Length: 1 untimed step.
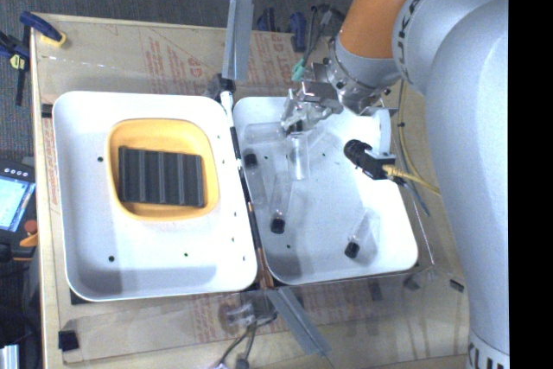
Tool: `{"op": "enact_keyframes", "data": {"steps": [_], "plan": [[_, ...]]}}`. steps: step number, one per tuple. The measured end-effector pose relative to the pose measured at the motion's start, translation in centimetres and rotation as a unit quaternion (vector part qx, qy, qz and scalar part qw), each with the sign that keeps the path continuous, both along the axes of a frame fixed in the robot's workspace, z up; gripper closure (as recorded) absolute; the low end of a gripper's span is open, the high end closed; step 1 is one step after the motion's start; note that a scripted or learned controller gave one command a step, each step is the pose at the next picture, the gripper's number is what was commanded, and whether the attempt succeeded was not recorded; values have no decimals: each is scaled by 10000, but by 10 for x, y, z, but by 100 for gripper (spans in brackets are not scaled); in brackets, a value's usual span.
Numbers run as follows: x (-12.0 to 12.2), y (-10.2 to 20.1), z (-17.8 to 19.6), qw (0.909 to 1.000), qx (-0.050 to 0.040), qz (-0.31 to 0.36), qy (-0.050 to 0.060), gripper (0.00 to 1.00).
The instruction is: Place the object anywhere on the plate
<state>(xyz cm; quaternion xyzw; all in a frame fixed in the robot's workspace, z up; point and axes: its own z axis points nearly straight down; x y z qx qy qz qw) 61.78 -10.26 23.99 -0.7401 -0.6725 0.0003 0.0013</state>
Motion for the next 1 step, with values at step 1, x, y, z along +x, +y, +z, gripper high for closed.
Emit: {"op": "enact_keyframes", "data": {"steps": [1], "plan": [[3, 77, -49, 9938, 1, 1111, 19, 100]]}}
